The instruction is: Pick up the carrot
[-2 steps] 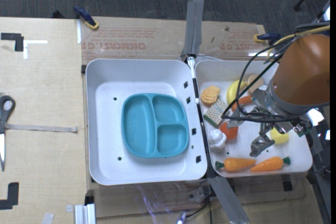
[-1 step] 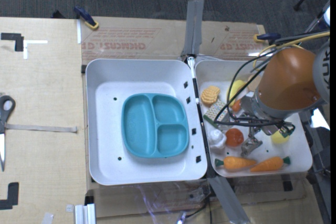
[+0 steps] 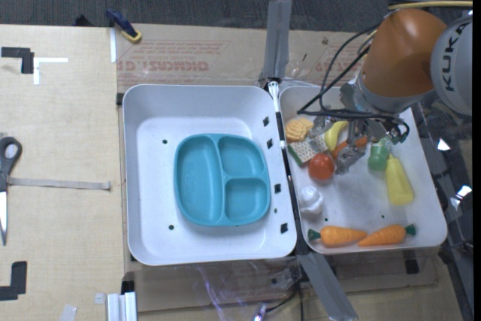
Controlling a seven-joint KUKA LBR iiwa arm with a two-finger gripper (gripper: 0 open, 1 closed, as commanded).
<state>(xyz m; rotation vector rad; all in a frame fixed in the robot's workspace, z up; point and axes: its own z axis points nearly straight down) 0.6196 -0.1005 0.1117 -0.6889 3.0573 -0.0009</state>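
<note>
Two carrots (image 3: 366,236) are seen along the right bin's (image 3: 432,184) near wall; the gripper (image 3: 353,143) is poised behind them, finger state indiscernible.

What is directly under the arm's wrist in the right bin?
Under the gripper lie a tomato, a yellow piece, a waffle-like biscuit and a green item. The wrist covers whatever lies further back. The carrots lie apart, at the front wall.

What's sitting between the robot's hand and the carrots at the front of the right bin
In the camera view, the hand hangs over the toy pile; the carrots lie along the front wall. Between them is mostly bare bin floor, with the tomato left of that path.
</note>
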